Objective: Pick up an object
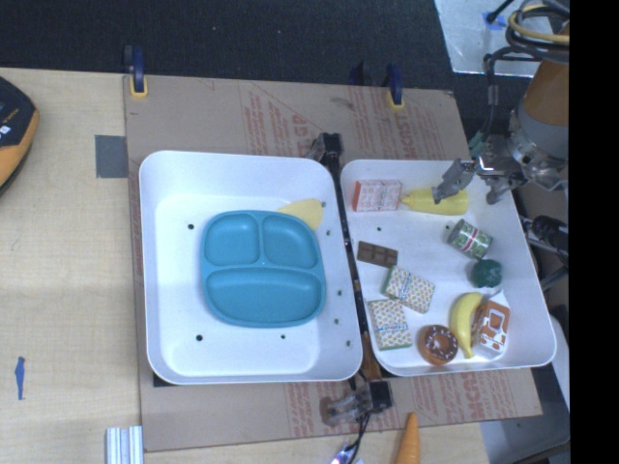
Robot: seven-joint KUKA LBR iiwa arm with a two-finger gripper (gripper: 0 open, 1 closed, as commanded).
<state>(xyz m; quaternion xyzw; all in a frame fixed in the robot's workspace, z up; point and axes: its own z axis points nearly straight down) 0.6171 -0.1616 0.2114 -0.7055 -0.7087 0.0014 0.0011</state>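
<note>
Claw (476, 184) is open, fingers spread, hanging over the far right corner of the right bin (538, 354), holding nothing. Its left finger (451, 183) sits right at the yellow wedge (429, 200), which lies near the far wall just right of the pink box (376, 195). I'd read this as lining up on the wedge. To do it well: centre the gap over the wedge rather than its right tip, turn the fingers across its short width, then come down straight. Watch the bin wall on the far side and the box to the left; both crowd the closing path. The can (469, 239) and green ball (486, 273) sit nearer and apart, so no worry there. The left bin (169, 356) with the blue plate (262, 267) is out of play.
</note>
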